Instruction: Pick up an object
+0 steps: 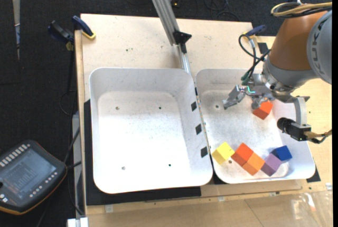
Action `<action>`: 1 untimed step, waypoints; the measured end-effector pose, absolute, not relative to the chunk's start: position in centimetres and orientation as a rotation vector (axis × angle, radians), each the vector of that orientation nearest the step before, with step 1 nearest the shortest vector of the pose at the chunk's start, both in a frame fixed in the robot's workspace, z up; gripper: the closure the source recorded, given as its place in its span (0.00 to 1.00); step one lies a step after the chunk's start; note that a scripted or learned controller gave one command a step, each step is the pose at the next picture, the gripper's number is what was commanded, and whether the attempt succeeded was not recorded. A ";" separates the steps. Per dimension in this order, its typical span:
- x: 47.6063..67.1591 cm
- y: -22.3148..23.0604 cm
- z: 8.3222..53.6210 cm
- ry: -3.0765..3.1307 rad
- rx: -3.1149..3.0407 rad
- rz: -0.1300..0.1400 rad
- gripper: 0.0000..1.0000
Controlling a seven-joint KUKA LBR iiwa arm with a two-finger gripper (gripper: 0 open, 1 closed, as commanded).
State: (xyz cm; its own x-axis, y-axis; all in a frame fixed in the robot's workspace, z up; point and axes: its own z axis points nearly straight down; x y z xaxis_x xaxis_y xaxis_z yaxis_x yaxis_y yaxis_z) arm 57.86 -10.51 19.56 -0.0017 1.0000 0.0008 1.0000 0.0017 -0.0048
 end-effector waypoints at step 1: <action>58.0 -10.5 19.8 -2.221 -2.221 0.000 0.00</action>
